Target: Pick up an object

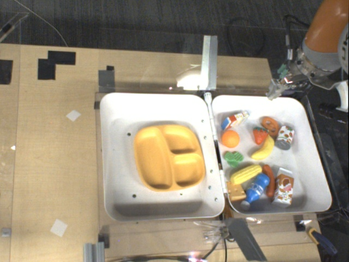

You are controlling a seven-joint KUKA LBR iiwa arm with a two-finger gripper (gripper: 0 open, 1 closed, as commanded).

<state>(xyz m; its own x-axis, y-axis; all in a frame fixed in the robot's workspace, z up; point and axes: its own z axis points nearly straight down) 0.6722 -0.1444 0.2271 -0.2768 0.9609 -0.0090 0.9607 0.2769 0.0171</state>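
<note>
The right bin (311,146) holds a heap of toy food. In it I see an orange ball (230,139), a banana (263,148), a corn cob (245,173), a green leafy piece (234,158), a blue bottle (255,190), a small can (284,137) and a printed carton (283,187). My gripper (277,87) hangs above the back rim of this bin, near its far right corner, apart from every object. The grey arm with its orange band (327,15) rises behind it at the top right.
In the left bin (117,146) lies a yellow divided plate (169,156). A metal post (209,59) stands behind the seam between the bins. Wooden bench surface stretches to the left, and cables lie at the front edge.
</note>
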